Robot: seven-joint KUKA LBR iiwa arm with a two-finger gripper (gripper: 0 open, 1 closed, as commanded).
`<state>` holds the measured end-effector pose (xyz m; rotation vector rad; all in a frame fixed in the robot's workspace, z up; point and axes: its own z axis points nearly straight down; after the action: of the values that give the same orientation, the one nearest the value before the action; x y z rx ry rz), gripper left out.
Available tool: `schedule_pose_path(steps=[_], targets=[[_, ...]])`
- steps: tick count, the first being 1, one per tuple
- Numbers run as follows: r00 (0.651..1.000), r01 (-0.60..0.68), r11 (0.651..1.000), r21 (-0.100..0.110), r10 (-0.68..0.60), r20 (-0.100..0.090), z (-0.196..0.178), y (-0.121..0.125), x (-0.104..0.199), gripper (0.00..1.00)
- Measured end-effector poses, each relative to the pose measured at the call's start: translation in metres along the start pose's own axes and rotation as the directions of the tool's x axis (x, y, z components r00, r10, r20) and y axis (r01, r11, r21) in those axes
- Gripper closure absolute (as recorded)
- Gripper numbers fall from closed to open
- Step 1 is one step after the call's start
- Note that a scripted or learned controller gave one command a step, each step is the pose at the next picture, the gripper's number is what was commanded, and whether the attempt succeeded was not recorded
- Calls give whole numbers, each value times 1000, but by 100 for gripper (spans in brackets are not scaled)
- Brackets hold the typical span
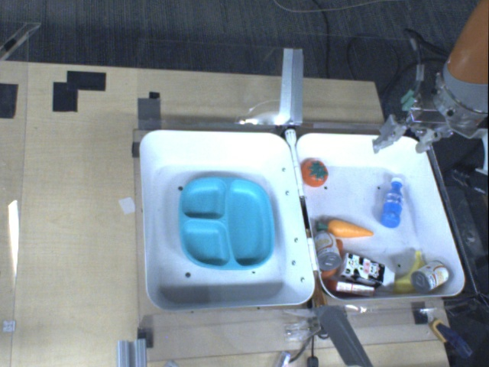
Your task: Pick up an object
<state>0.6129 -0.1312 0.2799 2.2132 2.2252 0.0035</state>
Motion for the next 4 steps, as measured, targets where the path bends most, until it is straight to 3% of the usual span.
schedule_pose_path(steps=[1,2,3,4], targets=[[984,-178,984,0,178,0,149,-40,-19,0],[973,-231,973,-7,231,-2,191,-46,-67,0],[964,-266,964,-5,266,-1,192,1,-54,0],[966,-259,966,-12,259,-1,179,4,-52,100]])
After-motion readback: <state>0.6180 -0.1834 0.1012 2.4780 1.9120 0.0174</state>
